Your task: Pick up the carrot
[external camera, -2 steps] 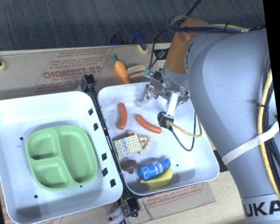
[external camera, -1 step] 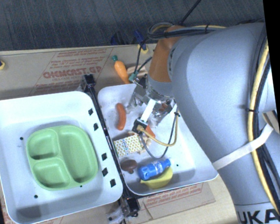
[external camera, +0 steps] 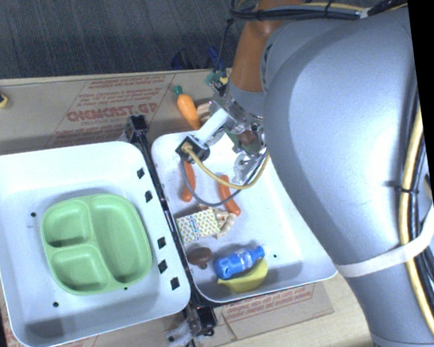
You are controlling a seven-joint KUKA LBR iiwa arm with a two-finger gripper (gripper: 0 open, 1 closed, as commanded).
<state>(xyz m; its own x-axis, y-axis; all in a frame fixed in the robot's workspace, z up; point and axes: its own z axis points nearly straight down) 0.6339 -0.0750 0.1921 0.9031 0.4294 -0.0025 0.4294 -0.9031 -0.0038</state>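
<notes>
One gripper (external camera: 242,151) hangs over the far end of the right bin (external camera: 287,223); open or closed, can't tell. Carrot (external camera: 186,111) lies up-left of it in view, just outside the bin's far rim. Its long axis runs roughly near-to-far, green top pointing away.

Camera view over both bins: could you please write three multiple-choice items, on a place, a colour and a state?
1. Where is the carrot? A) inside a cup B) at the right bin's far edge C) in the right bin's near corner
2. What colour is the bottle-like thing in the right bin? A) red B) blue C) black
3. How does the green plate lie? A) flat, face up B) upside down C) on edge
Answers: B, the carrot sits by the far rim; B, it is plainly blue; A, its three compartments show.
</notes>
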